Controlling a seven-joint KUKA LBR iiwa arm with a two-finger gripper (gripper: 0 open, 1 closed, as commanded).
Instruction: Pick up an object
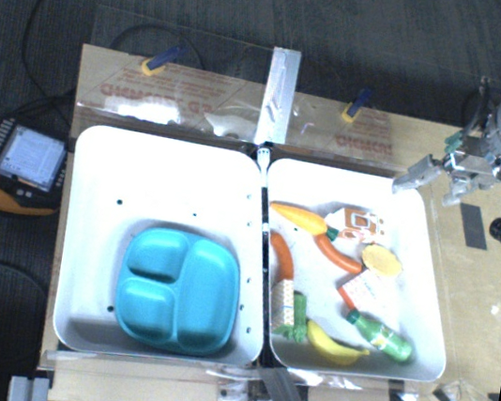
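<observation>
Hovering gripper [440, 176] above right bin's [433, 245] far corner, toy food [352, 278] well below

The light is bright and even, falling from above, and the two white bins [332, 337] look nearly washed out along their rims. A soft shadow lies under the blue tray [180, 292] toward the lower left. Glare spots the clear plastic sheet [190, 104] at upper centre. The dark floor at left is dim. The whole picture is slightly soft and grainy.
</observation>
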